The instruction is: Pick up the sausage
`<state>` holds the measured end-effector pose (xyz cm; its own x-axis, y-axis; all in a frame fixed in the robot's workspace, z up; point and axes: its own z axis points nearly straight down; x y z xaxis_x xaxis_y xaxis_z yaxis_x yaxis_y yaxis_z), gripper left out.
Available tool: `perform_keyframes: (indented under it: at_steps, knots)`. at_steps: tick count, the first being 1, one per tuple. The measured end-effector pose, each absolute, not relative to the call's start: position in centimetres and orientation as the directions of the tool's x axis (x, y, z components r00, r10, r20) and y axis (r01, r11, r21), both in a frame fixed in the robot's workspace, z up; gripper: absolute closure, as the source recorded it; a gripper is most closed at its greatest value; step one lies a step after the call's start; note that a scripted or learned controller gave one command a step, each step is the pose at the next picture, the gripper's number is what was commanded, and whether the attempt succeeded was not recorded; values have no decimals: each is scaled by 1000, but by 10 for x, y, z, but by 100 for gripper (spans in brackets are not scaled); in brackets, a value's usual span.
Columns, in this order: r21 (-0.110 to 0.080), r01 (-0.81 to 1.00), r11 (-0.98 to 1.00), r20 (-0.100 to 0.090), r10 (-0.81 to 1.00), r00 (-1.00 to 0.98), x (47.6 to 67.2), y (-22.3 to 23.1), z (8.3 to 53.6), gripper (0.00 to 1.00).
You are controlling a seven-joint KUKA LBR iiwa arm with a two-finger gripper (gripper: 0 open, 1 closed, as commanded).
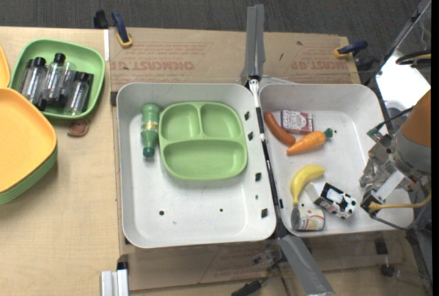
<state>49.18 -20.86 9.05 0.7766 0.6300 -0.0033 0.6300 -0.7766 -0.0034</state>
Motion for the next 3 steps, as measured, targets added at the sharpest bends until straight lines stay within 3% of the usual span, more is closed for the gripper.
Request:
perform_keyframes:
  at_steps: [2,3]
  knots:
    - [-3,204,-979,-4,204,979,477,-221,99,100]
    - [-6,224,-975,-3,224,975,477,-220,91,100]
